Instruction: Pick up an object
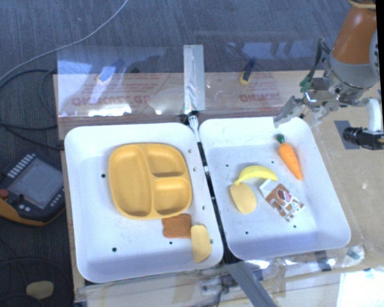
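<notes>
**Arm at the right bin's far corner, nothing in its grip**

The arm [354,36] reaches in from the right, its orange band above the grey wrist. The gripper [294,111] hangs over the far right rim of the right bin [326,192]. Its fingers [286,115] look spread apart and point toward the bin, with nothing between them and nothing touched; the carrot lies just beneath and apart from them.

The left bin [84,209] holds a yellow divided tray [150,180] near its middle. A brown square piece [177,227] lies just beside the tray's near edge, and a pale yellow oval piece [200,242] touches that square at the bin's near right corner.

In the right bin, the carrot [289,159] is orange with a green top, lying lengthwise near the far right side. A banana [256,173] curves at the bin's middle, with a pale yellow rounded piece [243,198] just below it. A small printed packet [284,200], brown and white, lies tilted to the right of them, near the carrot's tip.
</notes>
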`<state>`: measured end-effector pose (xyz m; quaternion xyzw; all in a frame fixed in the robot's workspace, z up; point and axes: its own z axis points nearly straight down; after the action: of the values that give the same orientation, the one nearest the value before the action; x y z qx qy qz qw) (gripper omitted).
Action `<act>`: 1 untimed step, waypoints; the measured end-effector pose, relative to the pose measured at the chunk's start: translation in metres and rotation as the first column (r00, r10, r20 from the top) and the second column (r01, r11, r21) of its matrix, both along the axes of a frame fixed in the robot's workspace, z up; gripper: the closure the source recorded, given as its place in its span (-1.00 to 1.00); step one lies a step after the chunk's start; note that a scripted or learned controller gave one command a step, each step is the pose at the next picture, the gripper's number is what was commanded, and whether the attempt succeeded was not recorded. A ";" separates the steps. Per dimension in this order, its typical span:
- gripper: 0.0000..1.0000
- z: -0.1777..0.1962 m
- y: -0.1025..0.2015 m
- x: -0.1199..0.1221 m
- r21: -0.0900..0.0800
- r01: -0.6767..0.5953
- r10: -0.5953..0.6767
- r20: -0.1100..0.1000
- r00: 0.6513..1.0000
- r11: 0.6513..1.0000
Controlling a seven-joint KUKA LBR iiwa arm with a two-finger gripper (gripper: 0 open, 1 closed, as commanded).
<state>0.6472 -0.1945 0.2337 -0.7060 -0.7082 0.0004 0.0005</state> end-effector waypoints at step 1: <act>-1.00 -0.134 0.012 0.011 -0.004 -0.193 0.193 0.009 0.981 0.981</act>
<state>0.6582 -0.1827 0.0996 -0.6339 -0.7734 -0.0017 -0.0040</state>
